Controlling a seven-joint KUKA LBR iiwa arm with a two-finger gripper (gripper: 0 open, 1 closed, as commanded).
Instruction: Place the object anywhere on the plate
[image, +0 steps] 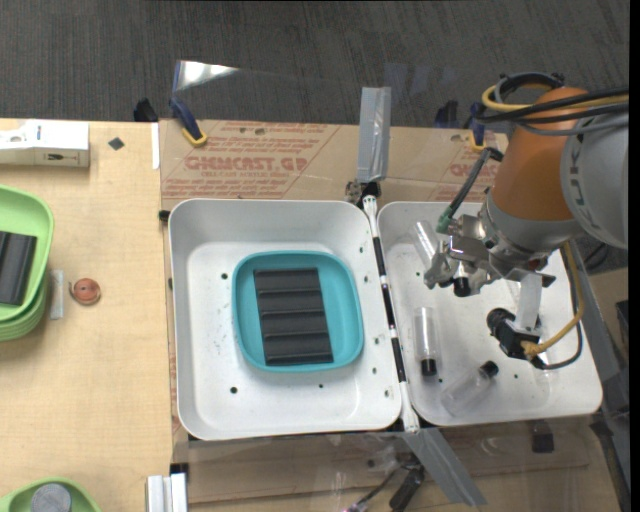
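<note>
Gripper (455, 276) hangs over the right bin (575, 395), at the end of the arm (545, 160), which comes in from the right with its orange band just up and right of the tool. From this slant the wrist covers the tool, so I cannot tell whether it is wide or narrow, and nothing can be seen held in it.

Just below the gripper in the view, and a little to its left, a clear tube (426, 335) lies on the bin floor with its black cap towards the near edge; it is apart from the tool. A second clear piece (424, 240) lies just up and left of the gripper, near the bin's far left corner. A third clear piece (462, 392), with a dark cap beside it, lies further below, towards the near rim. Which of these is the task's thing cannot be told for sure, but all three are in this bin.

Well to the gripper's left, across the wall between the bins, the teal plate (345, 300) sits in the middle of the left bin (200, 400). A black ridged block (293, 315) lies on the plate.

Far left of the tool, on the bench (100, 400), stand a green tray (30, 225), a white box (45, 145) and a small reddish disc (86, 291).
</note>
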